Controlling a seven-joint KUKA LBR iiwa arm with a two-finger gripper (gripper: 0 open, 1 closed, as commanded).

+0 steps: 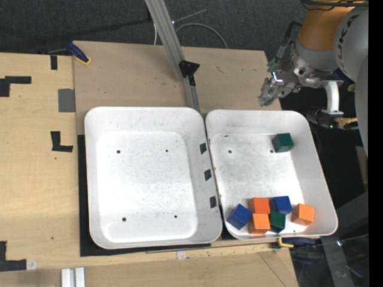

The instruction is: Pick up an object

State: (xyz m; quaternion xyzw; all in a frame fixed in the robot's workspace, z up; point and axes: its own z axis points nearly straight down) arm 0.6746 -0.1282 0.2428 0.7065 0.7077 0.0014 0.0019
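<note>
So we're looking at the grey arm with the orange band hanging over the bench above the far edge of the right-hand shallow white bin, and its two-finger gripper sits up high, just past that rim, not down among anything. We honestly can't tell from this angle how the gripper is set, it's just too small and dark up there, and we see nothing carried in it.

The candidates are all in the right bin. A lone dark green cube sits near the far right corner, well apart from the rest. Down at the near edge there's a huddle: a blue cube, an orange cube, another orange cube just below it, a second blue cube, a small green cube and an orange cube off to the right. The left-hand white bin has no blocks in it.

Our read: this is the approach step, no pick made yet. The lone green cube looks like the easy one, nearest to the gripper with free space all round. Next it needs to move in over that cube and drop straight down around it.
</note>
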